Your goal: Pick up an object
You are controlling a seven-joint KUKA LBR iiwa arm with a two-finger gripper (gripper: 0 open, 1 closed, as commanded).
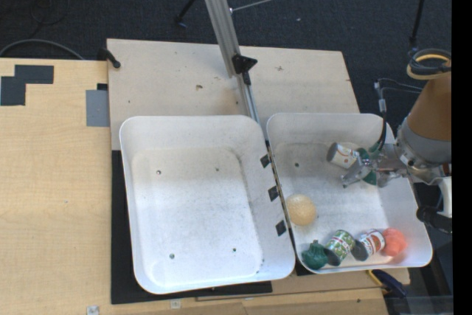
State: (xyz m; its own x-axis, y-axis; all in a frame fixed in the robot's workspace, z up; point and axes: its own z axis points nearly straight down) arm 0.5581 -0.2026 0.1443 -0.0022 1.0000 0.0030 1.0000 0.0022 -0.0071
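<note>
Leftmost, a light wooden table (51, 181) carries grey and dark patches near its upper edge. Next to it sits the left bin (147, 144), white and speckled. A metal rail (221, 11) slants up and away from the gap between the two bins, over a pale board (169, 77) behind them. The right bin (310, 129) holds all the loose things. A tan ball (301, 209) lies near its left wall, about halfway down. Along the bottom rim, from left to right, lie a dark green lump (316, 255), a green-and-white can (339, 243), a red-and-white can (368, 243) and an orange ball (394, 240), close together in a row. Higher up, towards the bin's right side, a small grey-white cup (341, 154) lies tipped on its side. The tool (361, 172) reaches in from the right, just beside that cup and right below it; whether it touches the cup, or how far its jaws stand apart, I cannot tell. Behind it the arm (431, 118) shows its orange band at the bin's right edge.
</note>
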